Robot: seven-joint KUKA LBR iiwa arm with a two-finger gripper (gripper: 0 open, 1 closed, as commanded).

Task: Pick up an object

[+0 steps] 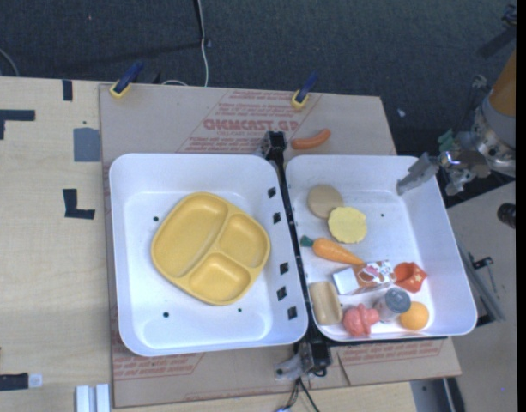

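The right bin (443,230) holds several toy foods: a tan round piece (324,200), a yellow ruffled disc (347,224), a carrot (338,252), a white packet (363,275), a red piece (409,275), a bread-like block (324,302), a pink lump (359,319), a grey round can (393,300) and an orange ball (414,316). My gripper (426,172) hangs over the bin's upper right rim, apart from all of them. Nothing shows in its grasp.
The left bin (125,230) carries a yellow divided plate (211,247). An orange sausage (311,139) lies on the cardboard behind the bins. A black divider with clips (284,230) runs between the bins. Two clamps hold the cardboard's far edge.
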